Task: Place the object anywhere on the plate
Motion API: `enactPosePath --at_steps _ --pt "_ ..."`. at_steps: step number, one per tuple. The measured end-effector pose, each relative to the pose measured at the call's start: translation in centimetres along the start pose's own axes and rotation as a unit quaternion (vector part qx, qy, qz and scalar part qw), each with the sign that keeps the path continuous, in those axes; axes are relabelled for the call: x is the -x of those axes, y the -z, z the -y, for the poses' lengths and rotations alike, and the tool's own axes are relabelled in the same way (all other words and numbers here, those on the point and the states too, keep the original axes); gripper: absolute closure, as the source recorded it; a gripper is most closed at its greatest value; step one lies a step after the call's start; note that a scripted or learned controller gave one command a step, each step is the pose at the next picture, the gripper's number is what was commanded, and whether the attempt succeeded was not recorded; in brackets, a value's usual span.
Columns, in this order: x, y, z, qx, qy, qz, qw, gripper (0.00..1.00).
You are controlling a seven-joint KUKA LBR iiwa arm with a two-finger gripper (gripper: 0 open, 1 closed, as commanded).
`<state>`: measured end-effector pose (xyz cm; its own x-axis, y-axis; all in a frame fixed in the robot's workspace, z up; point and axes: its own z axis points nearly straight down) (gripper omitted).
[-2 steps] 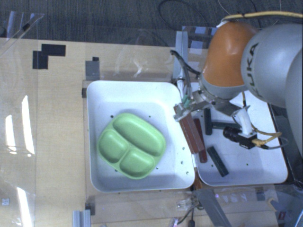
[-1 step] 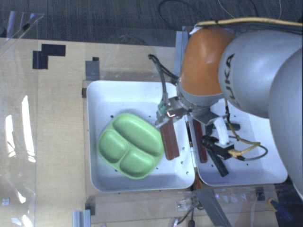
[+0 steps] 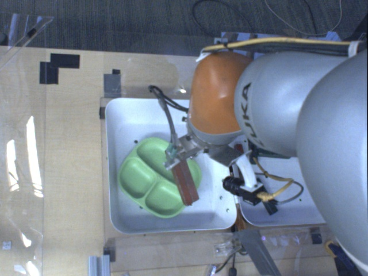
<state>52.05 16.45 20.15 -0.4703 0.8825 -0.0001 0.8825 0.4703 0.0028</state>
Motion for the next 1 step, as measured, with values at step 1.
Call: enactPosePath --at_steps 1 --pt "0.03 0.06 -0.02 0.001 0.0 0.0 1.0 0.0"
